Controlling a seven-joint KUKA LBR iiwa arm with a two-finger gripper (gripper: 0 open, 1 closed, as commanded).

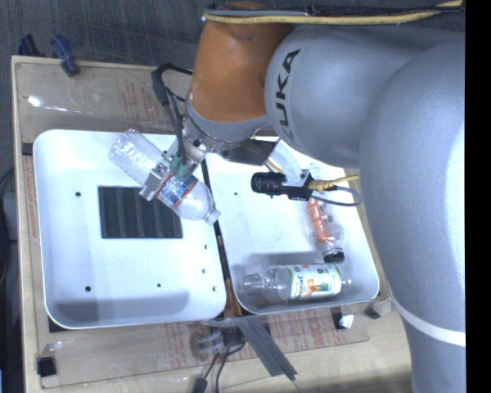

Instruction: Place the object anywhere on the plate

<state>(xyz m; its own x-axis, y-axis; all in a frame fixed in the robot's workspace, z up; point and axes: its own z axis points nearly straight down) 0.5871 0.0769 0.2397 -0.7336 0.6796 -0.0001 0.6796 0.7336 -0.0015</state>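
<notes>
The gripper (165, 178) is clamped on a clear bottle (159, 174) above the left bin (65, 219), beside its dark plate (139, 212). Two bottles (299, 283) (323, 226) lie in the right bin (245, 219).

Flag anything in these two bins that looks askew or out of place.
The clear bottle sits tilted between the fingers of the gripper, over the left bin. Two bottles lie on their sides in the right bin.

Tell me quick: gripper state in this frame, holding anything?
Gripper: shut on the clear plastic bottle, gripped at its middle, above the left bin.
</notes>
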